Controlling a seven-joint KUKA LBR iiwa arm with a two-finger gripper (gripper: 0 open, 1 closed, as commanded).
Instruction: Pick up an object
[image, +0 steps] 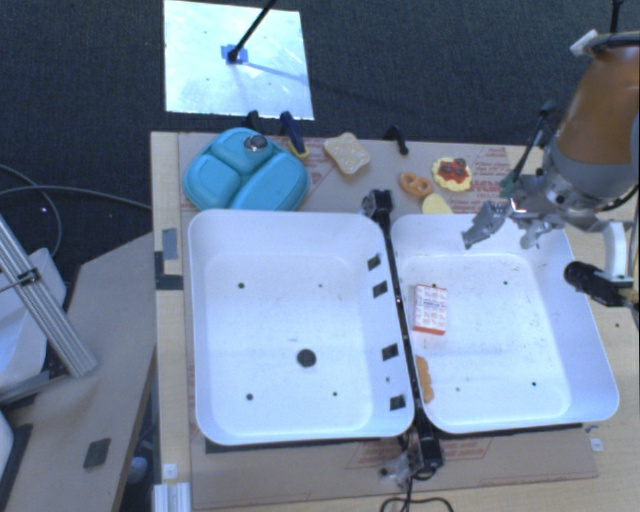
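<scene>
**A:** How far along is the pick?

**B:** By my reading, hardly begun. The claw (505, 228) hangs over the right bin (560, 400), up at its 12 o'clock edge, and nothing sits between its two fingers. They stand apart, released, one toward the bin's middle and one toward the arm (600, 110).

**A:** So what is there to take?

**B:** The likeliest thing is the small red-and-white packet (430, 309), lying flat on the floor of the right bin toward its 9 o'clock side, close to the divider (395, 320) where the bins meet. From the claw it lies at about 7 o'clock, well apart. Below it, at the bin's 7 o'clock corner, there is a thin orange stick-like piece (424, 378) against the wall.

**A:** And the left bin?

**B:** The left bin (220, 400) holds one small dark round thing (306, 357), a little below centre. Too small to say what it is.

**A:** Any writing you can read?

**B:** The packet has printing, but it is too small to make out. There is reddish print on the cardboard (490, 160) under the bins, also unreadable.

**A:** What else is on the table?

**B:** Beyond the bins at 12 o'clock: a blue divided plate (245, 175), a toy slice of bread (347, 153), a pretzel shape (414, 184) and a small round yellow piece with red topping (452, 173).

**A:** What remains, then?

**B:** Everything, I'd judge: move over an object, descend, close, lift.
</scene>
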